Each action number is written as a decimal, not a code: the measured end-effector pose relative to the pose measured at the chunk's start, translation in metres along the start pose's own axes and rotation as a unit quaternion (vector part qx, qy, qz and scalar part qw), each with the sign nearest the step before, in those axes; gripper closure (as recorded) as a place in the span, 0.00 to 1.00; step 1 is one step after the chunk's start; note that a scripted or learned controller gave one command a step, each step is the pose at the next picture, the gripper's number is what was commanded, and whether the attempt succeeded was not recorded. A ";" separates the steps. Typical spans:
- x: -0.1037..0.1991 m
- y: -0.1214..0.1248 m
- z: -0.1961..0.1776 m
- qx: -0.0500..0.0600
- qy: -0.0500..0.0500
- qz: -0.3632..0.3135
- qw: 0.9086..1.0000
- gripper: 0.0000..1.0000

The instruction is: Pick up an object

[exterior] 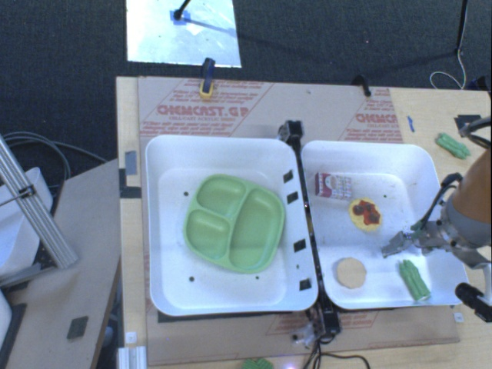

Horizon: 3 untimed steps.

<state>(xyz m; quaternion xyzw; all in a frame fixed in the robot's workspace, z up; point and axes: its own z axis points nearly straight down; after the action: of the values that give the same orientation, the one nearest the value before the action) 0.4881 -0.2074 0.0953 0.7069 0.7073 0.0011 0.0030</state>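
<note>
The right bin [415,160] holds several small items. A red and white carton [333,185] lies near its back left. A yellow disc with red topping [365,213] sits in the middle. A tan round cookie [351,272] rests near the front, and a green pod [414,279] lies at the front right. My gripper [403,244] reaches in from the right, low over the bin floor. It is just above the green pod and right of the yellow disc. Nothing shows between its fingertips.
The left bin [165,283] carries a green divided plate [234,222]. A black divider with clips [301,206] separates the bins. Another green item [452,144] lies on the bench at the right, and a yellow clamp [206,89] stands behind the bins.
</note>
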 end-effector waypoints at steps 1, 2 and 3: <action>0.002 -0.002 0.011 0.003 0.001 0.000 1.000 0.00; 0.001 -0.001 0.011 0.002 0.001 0.000 1.000 0.00; 0.001 -0.001 0.011 0.002 0.001 0.001 1.000 0.00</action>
<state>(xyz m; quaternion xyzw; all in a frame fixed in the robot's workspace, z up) 0.4869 -0.2064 0.0845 0.7074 0.7068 0.0010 0.0009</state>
